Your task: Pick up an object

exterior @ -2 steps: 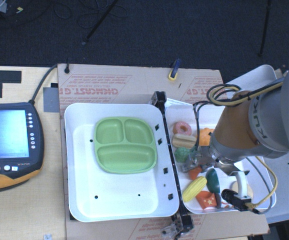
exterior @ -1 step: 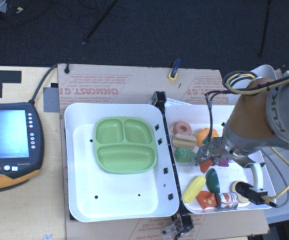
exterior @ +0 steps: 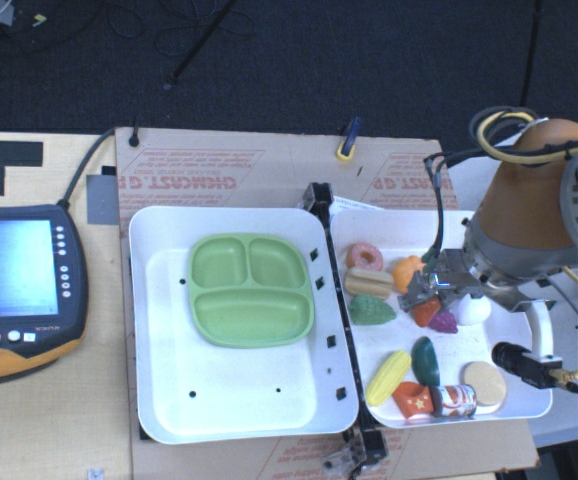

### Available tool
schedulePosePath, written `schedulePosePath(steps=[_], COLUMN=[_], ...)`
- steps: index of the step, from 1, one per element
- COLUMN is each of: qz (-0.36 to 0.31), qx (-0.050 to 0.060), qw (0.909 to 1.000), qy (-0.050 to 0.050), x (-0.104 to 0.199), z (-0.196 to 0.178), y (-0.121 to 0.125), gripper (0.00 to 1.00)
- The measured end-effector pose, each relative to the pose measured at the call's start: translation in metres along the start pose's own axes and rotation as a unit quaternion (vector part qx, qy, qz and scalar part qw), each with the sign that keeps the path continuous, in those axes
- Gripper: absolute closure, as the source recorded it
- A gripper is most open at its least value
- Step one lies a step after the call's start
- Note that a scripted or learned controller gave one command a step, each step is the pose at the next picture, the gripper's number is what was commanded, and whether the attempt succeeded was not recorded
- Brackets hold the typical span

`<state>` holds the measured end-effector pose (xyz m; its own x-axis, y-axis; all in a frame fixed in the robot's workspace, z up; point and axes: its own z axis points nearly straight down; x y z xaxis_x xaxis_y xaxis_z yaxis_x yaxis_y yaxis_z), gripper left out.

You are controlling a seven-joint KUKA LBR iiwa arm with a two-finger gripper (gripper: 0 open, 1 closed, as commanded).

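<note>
**Gripper down among toy food in the right bin, hold not confirmed**

Going from left to right, a pendant with a lit screen [exterior: 17, 278] is seen at the bench's edge, then the left bin [exterior: 159, 388], in which a green divided plate [exterior: 250, 290] lies flat. No candidate for the task is offered there apart from the plate itself, which is broad, shallow and would be awkward to pinch.

The likely things for picking are gathered in the right bin [exterior: 539, 398]. A pink doughnut [exterior: 365, 257], a tan roll [exterior: 369, 284] and a green leaf-like piece [exterior: 372, 311] lie near the divider; a yellow corn cob [exterior: 388, 377], a dark green vegetable [exterior: 425, 360], a red piece [exterior: 412, 400], a small can [exterior: 456, 400] and a pale round biscuit [exterior: 484, 384] lie along the near wall. All are judged to be light, stiff plastic toys, smooth and somewhat slippery, not fragile. The rounded ones would best be taken across their narrow width, near the middle.

The gripper [exterior: 431, 290] is lowered into the cluster beside an orange fruit [exterior: 407, 271], a red-orange piece [exterior: 426, 313] and a purple piece [exterior: 443, 321]. It appears to touch or crowd these, but how far its jaws stand apart, and whether anything is caught, cannot be told.
</note>
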<state>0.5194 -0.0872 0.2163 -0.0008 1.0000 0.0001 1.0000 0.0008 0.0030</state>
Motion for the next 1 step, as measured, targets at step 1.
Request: schedulePosePath(steps=[1], qz=[0.000], qx=[0.002], qw=[1.0000], qy=[0.000], x=[-0.0008], z=[-0.0116], y=[0.0003], gripper=[1.00])
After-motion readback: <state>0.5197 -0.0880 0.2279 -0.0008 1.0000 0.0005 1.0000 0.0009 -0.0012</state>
